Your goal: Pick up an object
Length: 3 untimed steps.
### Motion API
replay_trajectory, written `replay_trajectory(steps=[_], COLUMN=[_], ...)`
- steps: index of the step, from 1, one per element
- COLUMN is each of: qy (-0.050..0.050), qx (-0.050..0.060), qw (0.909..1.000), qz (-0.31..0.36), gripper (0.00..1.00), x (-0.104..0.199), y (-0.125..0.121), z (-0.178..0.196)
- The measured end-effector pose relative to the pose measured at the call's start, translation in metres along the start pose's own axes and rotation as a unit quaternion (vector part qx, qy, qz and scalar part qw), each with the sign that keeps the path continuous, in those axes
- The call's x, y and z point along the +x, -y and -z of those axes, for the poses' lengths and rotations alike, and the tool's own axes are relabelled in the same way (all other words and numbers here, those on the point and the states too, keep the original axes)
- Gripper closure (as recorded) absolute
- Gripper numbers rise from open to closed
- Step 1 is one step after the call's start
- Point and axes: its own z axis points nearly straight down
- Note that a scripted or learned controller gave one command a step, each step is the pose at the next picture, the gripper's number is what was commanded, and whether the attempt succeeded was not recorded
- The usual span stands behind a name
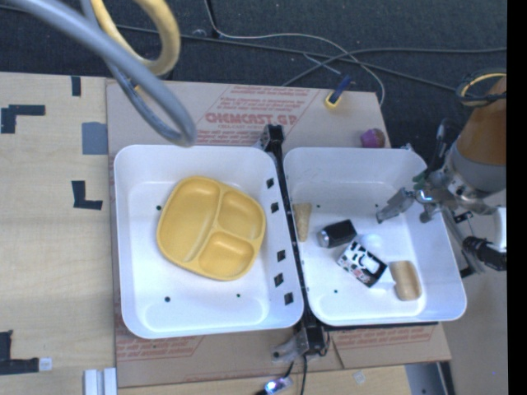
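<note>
Cardboard-topped bench (pixel 247 105), two white bins. Near in the right bin (pixel 329 167) — a tan block (pixel 405 279), a black-and-white item (pixel 361 262), a dark can (pixel 336 234). Beyond, gripper (pixel 403 204) hovers, fingers spread, holding nothing — centre over the can before descending.

Both bins (pixel 247 159) look like glossy white plastic, the yellow tray (pixel 212 227) smooth matt plastic, and the cardboard (pixel 247 105) beneath them dull brown and printed.
</note>
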Motion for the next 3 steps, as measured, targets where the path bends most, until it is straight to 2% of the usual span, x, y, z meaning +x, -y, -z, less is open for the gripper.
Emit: replay_trajectory(steps=[1,2,3], qy=[-0.001,0.001,0.002], qx=[0.001,-0.003,-0.005], qw=[1.0,1.0,1.0], qz=[0.0,0.001,0.001], gripper=[0.0,0.0,1.0], x=[0.002,0.002,0.002], y=[0.011,0.011,0.01], z=[-0.056,-0.079,-0.067])
